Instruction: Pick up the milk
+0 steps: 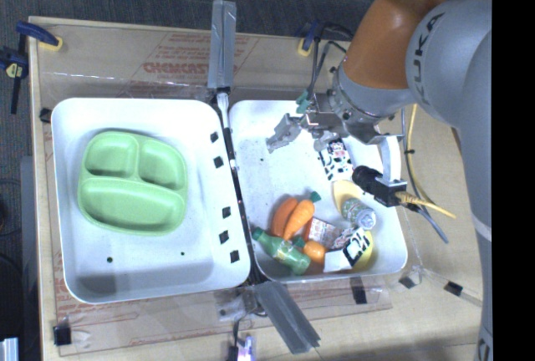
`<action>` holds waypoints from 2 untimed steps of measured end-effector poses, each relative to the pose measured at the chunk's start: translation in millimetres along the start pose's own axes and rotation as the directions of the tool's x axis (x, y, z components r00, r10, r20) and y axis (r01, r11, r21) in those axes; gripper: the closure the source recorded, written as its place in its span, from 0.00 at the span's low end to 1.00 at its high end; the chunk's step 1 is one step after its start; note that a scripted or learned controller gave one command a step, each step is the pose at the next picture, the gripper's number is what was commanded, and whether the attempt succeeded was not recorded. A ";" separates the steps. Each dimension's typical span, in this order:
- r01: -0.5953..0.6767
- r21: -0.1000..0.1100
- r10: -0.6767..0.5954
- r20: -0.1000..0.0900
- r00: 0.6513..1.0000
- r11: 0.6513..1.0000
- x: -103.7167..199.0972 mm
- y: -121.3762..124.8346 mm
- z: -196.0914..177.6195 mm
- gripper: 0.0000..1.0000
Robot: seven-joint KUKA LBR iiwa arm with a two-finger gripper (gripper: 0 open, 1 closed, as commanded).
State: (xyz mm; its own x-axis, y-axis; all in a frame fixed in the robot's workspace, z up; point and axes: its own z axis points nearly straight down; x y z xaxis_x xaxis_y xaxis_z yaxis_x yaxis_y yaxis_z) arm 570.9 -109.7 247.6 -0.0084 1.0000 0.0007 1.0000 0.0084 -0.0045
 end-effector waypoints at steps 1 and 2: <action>0.106 -0.002 -0.106 0.001 0.994 0.994 -67.0 46.6 7.9 0.00; 0.178 -0.005 -0.178 0.003 0.984 0.984 -84.4 80.6 -33.6 0.00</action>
State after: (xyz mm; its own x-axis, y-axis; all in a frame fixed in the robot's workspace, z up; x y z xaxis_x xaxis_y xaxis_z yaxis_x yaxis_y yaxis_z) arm 652.4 -193.4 280.9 -0.1864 0.9825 -0.0013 0.9825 0.1864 0.0003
